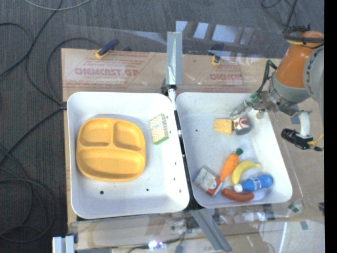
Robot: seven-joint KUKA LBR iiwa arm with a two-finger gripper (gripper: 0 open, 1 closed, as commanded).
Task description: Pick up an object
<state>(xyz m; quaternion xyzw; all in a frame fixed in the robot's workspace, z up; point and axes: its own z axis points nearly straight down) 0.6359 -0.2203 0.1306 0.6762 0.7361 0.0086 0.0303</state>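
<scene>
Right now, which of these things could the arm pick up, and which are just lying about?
Could be picked:
can, cracker, carrot, banana, bottle, sausage, carton, tray, card

Lying about:
clamps, cables

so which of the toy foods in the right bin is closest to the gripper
The small red and white can, at the bin's upper right beside the yellow cracker. The gripper is right above it; carrot, banana and sausage lie lower.
</scene>
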